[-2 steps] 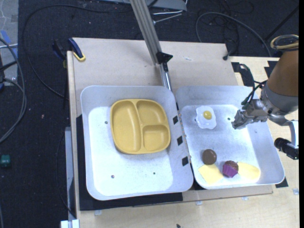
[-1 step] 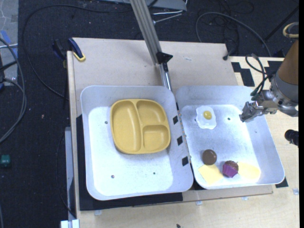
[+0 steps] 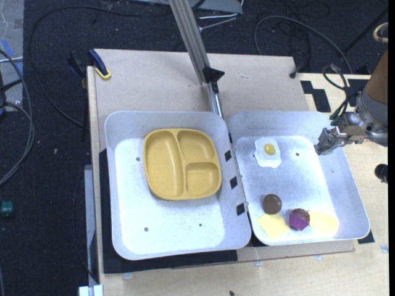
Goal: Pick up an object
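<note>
Closest to me, a purple toy [image 3: 299, 219] sits on yellow slices [image 3: 274, 226] beside a brown ball [image 3: 271, 203]; a fried egg [image 3: 268, 153] lies behind. Gripper [image 3: 325, 142] hovers over the right bin's [image 3: 345, 184] edge — grip state, cannot tell.

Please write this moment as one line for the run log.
gripper: over right bin's upper right edge, nothing held | right bin: fried egg, brown ball, purple item | left bin: yellow tray

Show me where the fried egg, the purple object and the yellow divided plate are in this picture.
fried egg [image 3: 268, 153], camera view, on the white beside its yolk.
purple object [image 3: 299, 219], camera view, on its middle.
yellow divided plate [image 3: 162, 156], camera view, on the floor of its largest compartment.
</note>
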